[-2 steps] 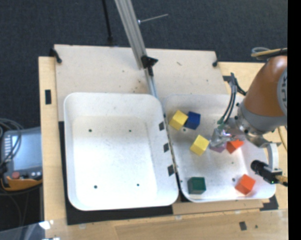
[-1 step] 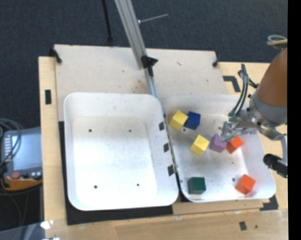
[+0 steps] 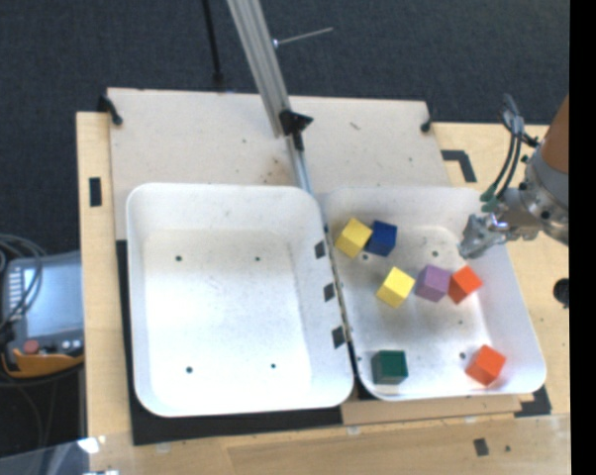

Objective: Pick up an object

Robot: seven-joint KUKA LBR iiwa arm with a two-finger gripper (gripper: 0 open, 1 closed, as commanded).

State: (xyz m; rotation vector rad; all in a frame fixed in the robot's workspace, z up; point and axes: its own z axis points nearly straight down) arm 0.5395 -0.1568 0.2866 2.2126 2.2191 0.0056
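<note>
Before you, the pale wooden worktop (image 3: 95,265) carries two shallow white bins side by side, their inner rims touching along the middle. The left bin (image 3: 140,265), the larger stretch of bare floor, gives you open room from wall to wall. The right bin (image 3: 521,364) holds all seven blocks. The grey arm (image 3: 550,181) reaches in from the right, and its gripper (image 3: 476,237) hangs over that bin's upper right part, just above and beside an orange block (image 3: 465,284); you cannot tell from this view how the fingers stand, and nothing shows between them. Touching that orange block on its left is a purple block (image 3: 434,283), with a yellow block (image 3: 396,286) just beside it. Nearer the shared rim, a second yellow block (image 3: 354,237) and a blue block (image 3: 382,237) sit touching. A green block (image 3: 388,366) lies close to the bin's lower left corner, and a second orange block (image 3: 486,364) stands near the lower right wall, with clear floor between the two.
</note>
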